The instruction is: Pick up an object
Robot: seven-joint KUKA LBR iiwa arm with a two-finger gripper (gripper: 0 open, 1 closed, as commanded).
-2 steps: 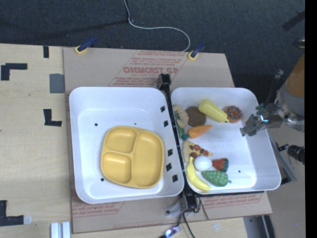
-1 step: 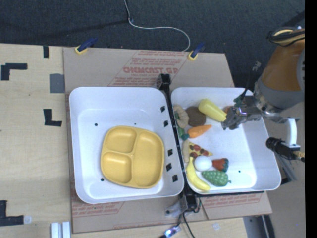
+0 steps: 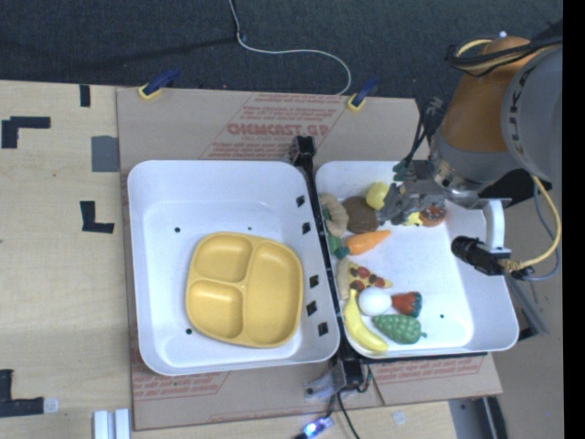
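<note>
Dark carpet lies along the far side, and nearer is a pale wooden bench (image 3: 55,273) with a cardboard sheet (image 3: 265,126) under two white bins. From the camera view, the left bin (image 3: 155,190) holds a yellow divided plate (image 3: 245,288), while the right bin (image 3: 475,309) holds the toy food. The gripper (image 3: 409,202) hangs low over the far part of the right bin, among a yellow lemon-like piece (image 3: 377,193), a brown piece (image 3: 360,218) and a small red and yellow piece (image 3: 430,212). Whether it is released or clenched I cannot tell, since the dark hardware blurs together there, and nothing is plainly gripped.

Any of the toy foods would serve as the object to pick up; those closest to the gripper are the lemon-like piece and the brown piece, just left of it. A good pick likely means settling squarely over one piece so that the neighbours are not pinched along with it, because this far cluster is crowded. An orange carrot (image 3: 368,241) lies just nearer, touching or almost touching the brown piece. Further toward the near edge are a white egg (image 3: 373,302), a strawberry (image 3: 408,302), green grapes (image 3: 398,328) and a banana (image 3: 360,324), well apart from the gripper. The divider between the bins sits close on the left and could block a sideways approach.
</note>
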